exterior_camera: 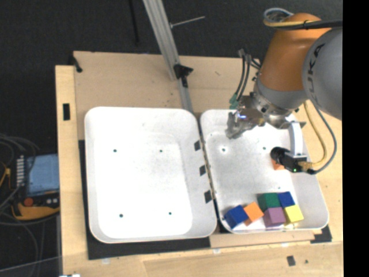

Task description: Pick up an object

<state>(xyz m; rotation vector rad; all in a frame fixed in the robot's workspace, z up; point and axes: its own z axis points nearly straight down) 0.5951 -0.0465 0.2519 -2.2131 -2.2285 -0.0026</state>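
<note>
Hovering over the far-left corner of the right bin [230, 166], gripper [236, 126] carrying nothing visible; cannot tell its state. Clustered well apart from it, toward the near edge: blue block [236, 215], orange block [253, 211], green block [268, 201], purple block [275, 216], yellow block [294, 213]. Squat cubes, no clear long axis; blue and orange ones turned slightly askew. Probably positioned before a descent.

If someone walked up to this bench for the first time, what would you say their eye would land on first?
Probably the orange band above the arm's wrist at the upper right, the brightest mass in view, with the tool hanging over the far end of the right bin. Next, the cluster of coloured blocks huddled in that bin's near right corner: blue, orange, green, purple and yellow. The left bin is a plain white expanse beside it.
</note>
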